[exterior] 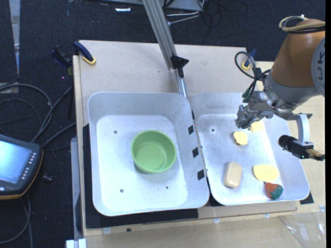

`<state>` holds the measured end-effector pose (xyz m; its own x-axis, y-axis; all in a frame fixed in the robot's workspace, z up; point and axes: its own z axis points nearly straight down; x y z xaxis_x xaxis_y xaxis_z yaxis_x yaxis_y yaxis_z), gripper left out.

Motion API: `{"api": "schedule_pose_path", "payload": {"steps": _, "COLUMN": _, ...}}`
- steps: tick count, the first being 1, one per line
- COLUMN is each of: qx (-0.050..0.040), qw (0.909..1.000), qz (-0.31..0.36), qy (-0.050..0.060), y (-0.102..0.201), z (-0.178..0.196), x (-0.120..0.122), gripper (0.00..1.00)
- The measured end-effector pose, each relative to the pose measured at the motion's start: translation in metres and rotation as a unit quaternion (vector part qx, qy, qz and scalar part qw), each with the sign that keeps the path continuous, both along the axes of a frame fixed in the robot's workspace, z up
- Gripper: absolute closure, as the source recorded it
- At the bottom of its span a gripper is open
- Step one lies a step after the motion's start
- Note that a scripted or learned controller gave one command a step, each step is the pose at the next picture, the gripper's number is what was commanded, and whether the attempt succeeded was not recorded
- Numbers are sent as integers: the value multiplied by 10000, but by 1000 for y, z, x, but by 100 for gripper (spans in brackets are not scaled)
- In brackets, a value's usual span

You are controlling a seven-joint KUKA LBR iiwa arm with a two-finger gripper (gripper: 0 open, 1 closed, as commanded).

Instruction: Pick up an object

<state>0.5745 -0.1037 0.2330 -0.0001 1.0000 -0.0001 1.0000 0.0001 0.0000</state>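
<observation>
A small yellow piece (240, 137) lies in the right bin (217, 190), just below the gripper (245, 119), whose jaw state I cannot tell, with a tan block (232, 174), yellow disc (266, 172) and red-green toy (273, 190) nearer, and a green bowl (153, 151) in the left bin (111, 190).

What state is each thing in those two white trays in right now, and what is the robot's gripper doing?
Green bowl: upright, nothing inside, alone in the left bin.
Small yellow piece: lying flat in the right bin, just below the gripper.
Tan block: lying flat, apart from the others.
Yellow disc: lying flat, beside the red and green toy.
Gripper: low over the right bin, fingers unclear.
</observation>
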Motion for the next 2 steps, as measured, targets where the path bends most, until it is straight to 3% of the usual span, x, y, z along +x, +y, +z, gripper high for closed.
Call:
{"api": "schedule_pose_path", "payload": {"steps": 1, "qx": 0, "qw": 10000, "qz": 0, "qy": 0, "y": 0, "z": 0, "x": 0, "gripper": 0}}
{"api": "schedule_pose_path", "payload": {"steps": 2, "qx": 2, "qw": 10000, "qz": 1, "qy": 17, "y": 2, "z": -42, "x": 0, "gripper": 0}}
